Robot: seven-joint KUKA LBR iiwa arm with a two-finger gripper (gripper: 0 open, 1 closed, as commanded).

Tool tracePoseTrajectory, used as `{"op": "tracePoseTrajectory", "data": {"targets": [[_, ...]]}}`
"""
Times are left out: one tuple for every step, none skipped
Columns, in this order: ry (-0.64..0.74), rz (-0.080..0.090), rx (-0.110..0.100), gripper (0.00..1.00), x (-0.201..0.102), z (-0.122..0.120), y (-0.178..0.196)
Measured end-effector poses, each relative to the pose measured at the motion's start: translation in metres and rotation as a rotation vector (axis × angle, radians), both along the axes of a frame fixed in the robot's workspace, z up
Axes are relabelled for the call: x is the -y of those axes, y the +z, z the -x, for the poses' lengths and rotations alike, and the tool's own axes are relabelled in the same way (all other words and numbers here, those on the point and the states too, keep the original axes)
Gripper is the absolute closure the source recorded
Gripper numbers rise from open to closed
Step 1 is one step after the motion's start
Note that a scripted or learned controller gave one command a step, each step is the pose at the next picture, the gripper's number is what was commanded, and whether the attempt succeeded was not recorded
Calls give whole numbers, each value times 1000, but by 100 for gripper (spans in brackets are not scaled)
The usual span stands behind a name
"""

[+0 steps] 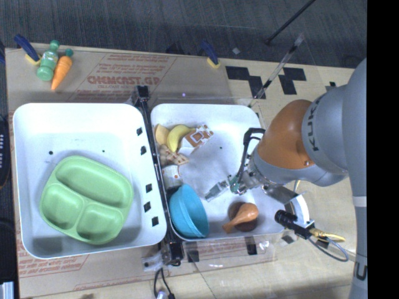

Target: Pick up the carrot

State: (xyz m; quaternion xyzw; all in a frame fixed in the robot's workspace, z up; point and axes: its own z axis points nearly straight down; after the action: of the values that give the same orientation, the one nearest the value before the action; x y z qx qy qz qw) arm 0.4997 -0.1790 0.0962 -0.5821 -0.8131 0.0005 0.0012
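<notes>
Outside both bins, on the brown bench board at the far left corner, lies the carrot (pixel 60 71): orange, green-topped, tilted, tip pointing toward the near left. Touching its left side, a green toy item (pixel 46 65), shape hard to make out. Just left of that, a blue clamp (pixel 26 48); a second blue clamp (pixel 210 53) sits further right along the same board edge. Left bin (pixel 25 167): holds one green divided plate (pixel 86 199) with three compartments, lying flat. Right bin (pixel 224 114): holds a yellow banana (pixel 177 136) near its far left corner, a small brown-and-white patterned item (pixel 199 136) just beside the banana, another small patterned piece (pixel 174 159) below it against the left wall, details too small to tell; a blue bowl (pixel 187 212) tipped on its side at the near left; a brown pear-shaped item (pixel 242 215) at the near edge. Gripper (pixel 218 190): low inside the right bin, well apart from the carrot, between the blue bowl and the brown item; whether it stands apart or together cannot be told at this size, and nothing is seen held. Arm (pixel 324 142): grey with orange band, enters from the right, hides part of the right bin's wall, and is cut off at the frame's right.
</notes>
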Motion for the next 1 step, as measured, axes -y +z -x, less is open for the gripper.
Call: {"op": "tracePoseTrajectory", "data": {"targets": [[357, -4, -5, 0, 32, 23, -5]]}}
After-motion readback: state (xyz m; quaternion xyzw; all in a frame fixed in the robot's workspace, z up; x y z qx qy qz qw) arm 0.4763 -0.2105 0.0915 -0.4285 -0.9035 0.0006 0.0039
